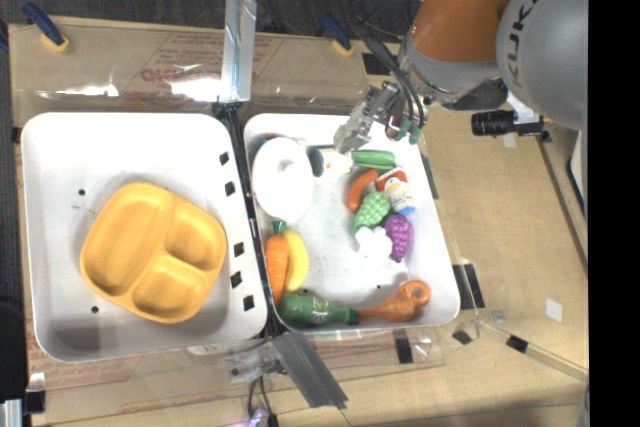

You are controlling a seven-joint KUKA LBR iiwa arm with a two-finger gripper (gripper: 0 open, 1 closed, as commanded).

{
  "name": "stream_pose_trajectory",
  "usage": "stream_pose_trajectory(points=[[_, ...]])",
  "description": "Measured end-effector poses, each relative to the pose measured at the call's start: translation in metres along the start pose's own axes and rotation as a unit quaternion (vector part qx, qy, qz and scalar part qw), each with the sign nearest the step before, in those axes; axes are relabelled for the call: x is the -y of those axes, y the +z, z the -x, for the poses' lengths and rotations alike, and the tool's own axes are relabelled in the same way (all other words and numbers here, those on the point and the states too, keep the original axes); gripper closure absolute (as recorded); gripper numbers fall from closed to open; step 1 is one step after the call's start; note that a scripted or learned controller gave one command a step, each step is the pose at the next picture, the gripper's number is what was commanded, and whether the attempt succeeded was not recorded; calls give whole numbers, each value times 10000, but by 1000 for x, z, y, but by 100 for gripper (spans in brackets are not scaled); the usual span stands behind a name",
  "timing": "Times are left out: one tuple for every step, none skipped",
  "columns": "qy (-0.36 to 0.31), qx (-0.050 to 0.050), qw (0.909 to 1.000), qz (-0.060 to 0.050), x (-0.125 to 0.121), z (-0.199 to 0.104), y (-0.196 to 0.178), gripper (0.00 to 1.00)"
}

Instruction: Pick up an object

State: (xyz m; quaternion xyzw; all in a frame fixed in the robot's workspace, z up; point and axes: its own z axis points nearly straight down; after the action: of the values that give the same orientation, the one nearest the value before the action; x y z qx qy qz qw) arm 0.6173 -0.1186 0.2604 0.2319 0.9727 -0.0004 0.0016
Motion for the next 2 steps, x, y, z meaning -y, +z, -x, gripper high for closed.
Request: stream_pose_trajectory(points=[[-33, 13, 10000, -1, -1, 1, -11, 100], [-824, 5, 9966, -6, 67, 39, -54, 100]])
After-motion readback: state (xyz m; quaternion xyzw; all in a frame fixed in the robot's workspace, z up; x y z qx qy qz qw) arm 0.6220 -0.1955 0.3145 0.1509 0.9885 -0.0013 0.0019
